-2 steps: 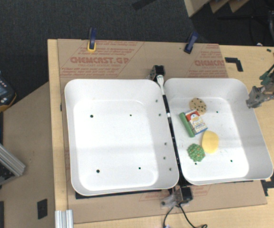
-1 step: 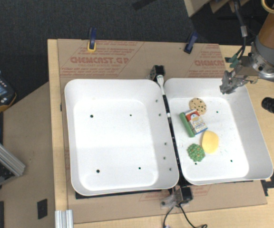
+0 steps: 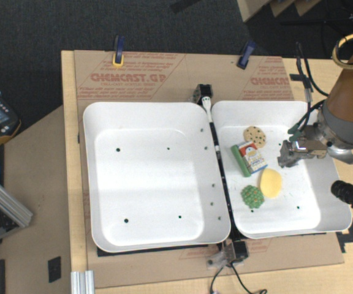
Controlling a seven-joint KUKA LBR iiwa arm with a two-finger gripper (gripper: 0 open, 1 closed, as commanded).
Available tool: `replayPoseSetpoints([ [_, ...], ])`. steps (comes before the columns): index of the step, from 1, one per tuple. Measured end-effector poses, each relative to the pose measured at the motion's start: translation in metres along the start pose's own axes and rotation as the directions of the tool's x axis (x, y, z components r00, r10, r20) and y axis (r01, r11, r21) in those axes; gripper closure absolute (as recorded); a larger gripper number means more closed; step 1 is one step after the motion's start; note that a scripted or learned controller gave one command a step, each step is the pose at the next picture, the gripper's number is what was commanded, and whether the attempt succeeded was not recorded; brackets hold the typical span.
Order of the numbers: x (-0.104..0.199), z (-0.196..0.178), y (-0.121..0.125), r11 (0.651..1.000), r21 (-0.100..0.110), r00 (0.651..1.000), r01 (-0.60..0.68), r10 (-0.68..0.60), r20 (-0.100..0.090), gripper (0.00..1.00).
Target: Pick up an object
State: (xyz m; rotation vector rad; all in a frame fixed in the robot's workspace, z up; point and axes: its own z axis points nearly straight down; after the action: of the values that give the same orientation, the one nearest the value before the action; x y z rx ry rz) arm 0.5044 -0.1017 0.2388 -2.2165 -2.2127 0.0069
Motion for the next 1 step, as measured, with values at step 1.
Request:
replayPoseSetpoints([
  [1,0.0622,-0.0121,0.0357,1.0,-0.014,1.0,0.008,-0.008,0.005,1.0],
])
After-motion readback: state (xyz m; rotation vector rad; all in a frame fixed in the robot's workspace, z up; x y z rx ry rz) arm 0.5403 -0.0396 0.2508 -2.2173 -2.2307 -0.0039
